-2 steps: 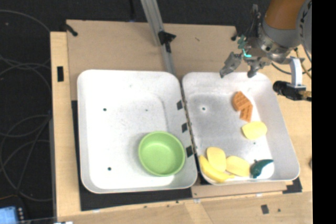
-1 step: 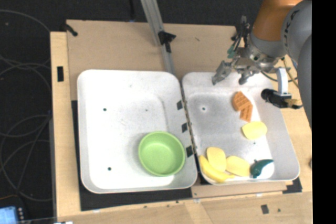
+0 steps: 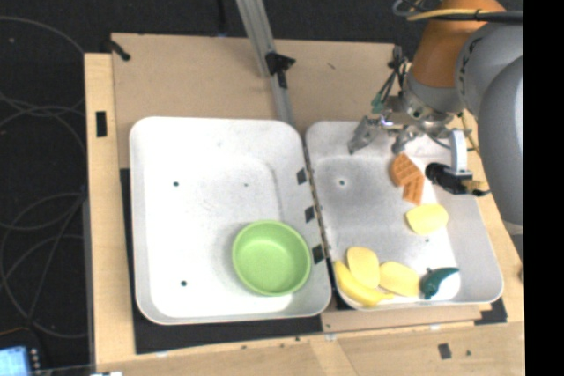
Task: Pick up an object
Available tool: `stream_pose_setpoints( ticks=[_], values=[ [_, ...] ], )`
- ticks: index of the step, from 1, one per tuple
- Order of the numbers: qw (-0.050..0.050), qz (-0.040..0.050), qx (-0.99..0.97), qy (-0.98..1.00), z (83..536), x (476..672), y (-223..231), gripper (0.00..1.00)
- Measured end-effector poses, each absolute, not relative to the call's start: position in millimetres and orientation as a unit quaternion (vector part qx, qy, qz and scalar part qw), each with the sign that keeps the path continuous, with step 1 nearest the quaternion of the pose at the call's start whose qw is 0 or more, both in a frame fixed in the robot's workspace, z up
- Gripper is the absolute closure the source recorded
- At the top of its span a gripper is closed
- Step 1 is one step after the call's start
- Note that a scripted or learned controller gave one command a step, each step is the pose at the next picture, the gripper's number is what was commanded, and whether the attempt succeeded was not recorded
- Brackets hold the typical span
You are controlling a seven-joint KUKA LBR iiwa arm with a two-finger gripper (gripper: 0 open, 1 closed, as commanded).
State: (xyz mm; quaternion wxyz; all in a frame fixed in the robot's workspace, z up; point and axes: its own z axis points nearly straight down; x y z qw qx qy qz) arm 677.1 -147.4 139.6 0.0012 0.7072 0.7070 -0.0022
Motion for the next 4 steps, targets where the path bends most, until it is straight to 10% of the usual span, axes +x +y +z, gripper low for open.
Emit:
stream_pose_setpoints(
  ticks=[1, 2, 4],
  values=[
    [0.001, -0.0027, 0.707, 0.707, 99.3, 676.5, -149.8, 0.0],
    [0.005, -0.0016, 0.706, 0.708, 114.1, 678.3, -151.2, 1.0],
    [0.003, 0.0027, 0.707, 0.707, 216.5, 681.2, -170.4, 1.0]
  ],
)
